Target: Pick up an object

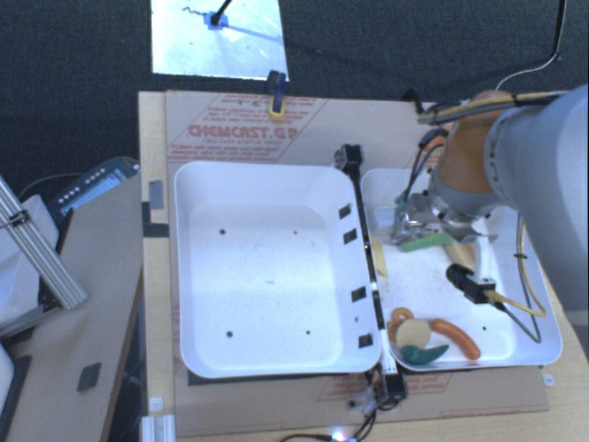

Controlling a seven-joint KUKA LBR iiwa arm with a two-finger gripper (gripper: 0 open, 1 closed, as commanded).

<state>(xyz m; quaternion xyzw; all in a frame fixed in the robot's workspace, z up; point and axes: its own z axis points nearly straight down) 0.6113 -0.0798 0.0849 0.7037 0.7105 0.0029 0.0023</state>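
- We read red print on the cardboard sheet (pixel 241 129) under the bins: "CHEMCAST GP". The smaller lines around it are too faint to read.
- The sheet lies on a pale wooden bench (pixel 152 247). Dark carpet (pixel 74 63) surrounds it, and a shiny metal plate (pixel 216 26) lies on the carpet beyond the bench's far edge.
- A yellow clamp (pixel 276 110) sits on the sheet's far edge.
- The left bin (pixel 267 265) shows a broad white floor with a few small dark specks.
- Small black clips (pixel 351 238) line the wall where the two bins meet.
- The gripper (pixel 411 226) hangs low over the far part of the right bin (pixel 529 334), near the shared wall. We cannot tell how far open it is or whether it has hold of anything.
- A green piece (pixel 431 242) lies just beside the gripper, on its near side.
- In the right bin's near corner an orange sausage shape (pixel 457 338), a beige lump (pixel 414 331) and a dark green pepper shape (pixel 423 354) crowd together, close to the rim.
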